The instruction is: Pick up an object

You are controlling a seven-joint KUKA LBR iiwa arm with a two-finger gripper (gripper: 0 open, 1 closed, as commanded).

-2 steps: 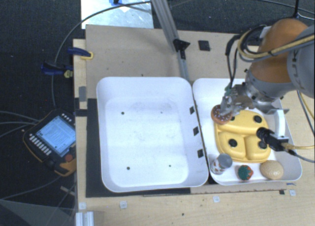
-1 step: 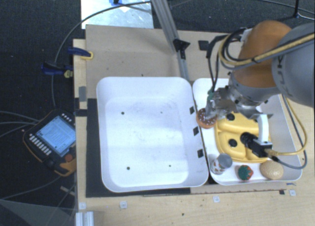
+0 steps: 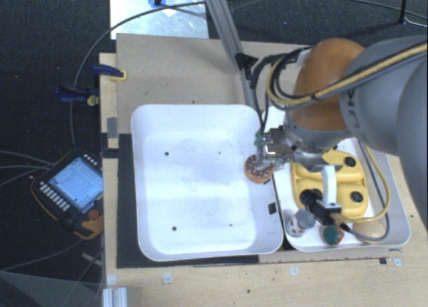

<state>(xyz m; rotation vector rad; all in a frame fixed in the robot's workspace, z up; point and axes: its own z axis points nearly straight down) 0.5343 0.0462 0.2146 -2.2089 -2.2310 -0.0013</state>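
Note:
My gripper [image 3: 265, 156] hangs over the right rim of the left bin [image 3: 194, 185], pointing down. Right below its tip sits a small round brown object [image 3: 255, 171], against the bin's right wall. The metal parts of the gripper overlap the object's top, and the view does not settle whether it is held. The grey arm with its orange band [image 3: 331, 85] covers the upper part of the right bin [image 3: 394, 222].
In the right bin lie a large yellow toy [image 3: 348, 182] with black spots, a small grey and white piece [image 3: 299, 221] and a green and red ball [image 3: 332, 234]. A teach pendant [image 3: 70, 188] lies left of the bench. Blue clamps [image 3: 100, 71] grip the board's left edge.

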